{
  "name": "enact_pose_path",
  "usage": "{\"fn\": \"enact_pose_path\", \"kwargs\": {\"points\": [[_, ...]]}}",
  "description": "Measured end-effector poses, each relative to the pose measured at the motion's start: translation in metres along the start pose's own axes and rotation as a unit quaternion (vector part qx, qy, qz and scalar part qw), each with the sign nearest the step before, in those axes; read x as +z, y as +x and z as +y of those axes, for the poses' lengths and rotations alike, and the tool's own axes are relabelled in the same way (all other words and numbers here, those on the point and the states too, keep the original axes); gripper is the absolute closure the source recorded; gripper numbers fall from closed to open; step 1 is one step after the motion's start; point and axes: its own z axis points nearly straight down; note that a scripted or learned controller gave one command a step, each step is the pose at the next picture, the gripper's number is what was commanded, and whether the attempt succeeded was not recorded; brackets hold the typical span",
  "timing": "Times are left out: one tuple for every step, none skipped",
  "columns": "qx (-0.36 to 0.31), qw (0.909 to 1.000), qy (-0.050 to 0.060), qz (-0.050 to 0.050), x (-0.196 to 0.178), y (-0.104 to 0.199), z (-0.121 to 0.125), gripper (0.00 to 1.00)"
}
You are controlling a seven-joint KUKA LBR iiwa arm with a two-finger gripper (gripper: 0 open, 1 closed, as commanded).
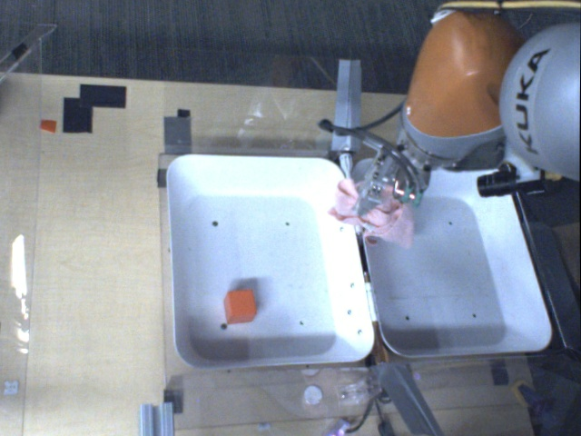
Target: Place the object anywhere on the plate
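A pink crumpled cloth-like object (381, 214) hangs at the pincer (386, 193), bunched around and below its tip, right over the seam where the two white bins meet. It looks lifted off the bin floor, which suggests it is being carried, though the pincer's own state cannot be told from this slant: the cloth and the wrist hardware hide the tip.

Down and well to the left of the pincer, a small orange block (241, 306) rests on the floor of the left bin (272, 180), untouched. The right bin (472, 289) lies below and to the right of the pincer, under the arm's orange band (458, 71).

No plate can be made out in either bin, so the drop spot is unclear. The desk (82, 271) spreads far to the left.
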Motion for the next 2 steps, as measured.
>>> {"fn": "enact_pose_path", "kwargs": {"points": [[-0.179,0.9839,-0.001,0.000,0.010,0.034,0.044,1.00],[-0.181,0.9834,-0.001,0.002,0.019,0.074,0.082,1.00]]}}
